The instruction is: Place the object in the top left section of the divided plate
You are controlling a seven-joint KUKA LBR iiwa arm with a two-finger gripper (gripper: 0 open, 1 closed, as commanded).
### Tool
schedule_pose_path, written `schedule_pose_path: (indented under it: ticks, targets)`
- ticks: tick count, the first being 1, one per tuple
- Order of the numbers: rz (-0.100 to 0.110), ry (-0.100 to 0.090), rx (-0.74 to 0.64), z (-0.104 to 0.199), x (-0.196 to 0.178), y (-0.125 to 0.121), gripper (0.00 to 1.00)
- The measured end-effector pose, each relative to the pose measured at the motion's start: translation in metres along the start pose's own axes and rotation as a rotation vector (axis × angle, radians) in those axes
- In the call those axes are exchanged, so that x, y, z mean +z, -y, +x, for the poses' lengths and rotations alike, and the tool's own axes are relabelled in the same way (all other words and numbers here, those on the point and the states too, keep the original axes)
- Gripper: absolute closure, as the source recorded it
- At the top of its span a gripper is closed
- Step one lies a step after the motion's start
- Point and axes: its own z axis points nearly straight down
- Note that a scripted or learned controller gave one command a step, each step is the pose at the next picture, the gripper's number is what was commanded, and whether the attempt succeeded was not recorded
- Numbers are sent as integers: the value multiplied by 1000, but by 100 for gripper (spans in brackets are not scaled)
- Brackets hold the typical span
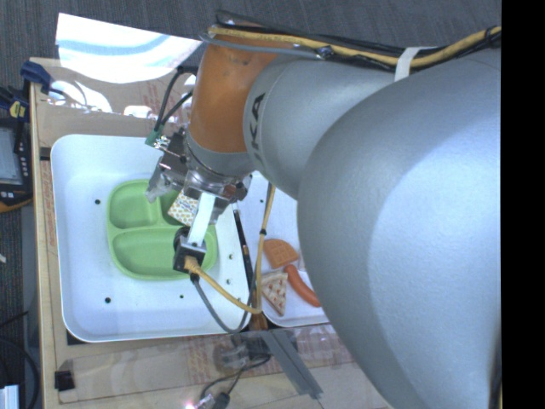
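A green divided plate (140, 250) lies in the left white bin (77, 254). My gripper (181, 204) hangs low over the plate's right side, near the ridge between its sections. A small, pale, patterned square piece (183, 208) sits between the fingers, with the gripper shut on it. The wrist and the orange band (223, 92) cover the plate's far right edge. A white bracket with a black tip (189, 252) reaches down from the wrist over the plate's lower section.
The right bin (281, 318) holds toy food: an orange piece (279, 251), a pizza slice (274, 293) and a red sausage (303, 286). The big grey arm covers most of that bin. A yellow cable (217, 295) loops across the divider between the bins.
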Motion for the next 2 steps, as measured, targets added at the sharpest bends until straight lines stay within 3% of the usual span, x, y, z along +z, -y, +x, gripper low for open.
schedule_pose_path:
  ticks: [1,2]
  targets:
    - [3,1,-5,0,-9,0,100]
    - [-2,-1,333,23,33,-21,100]
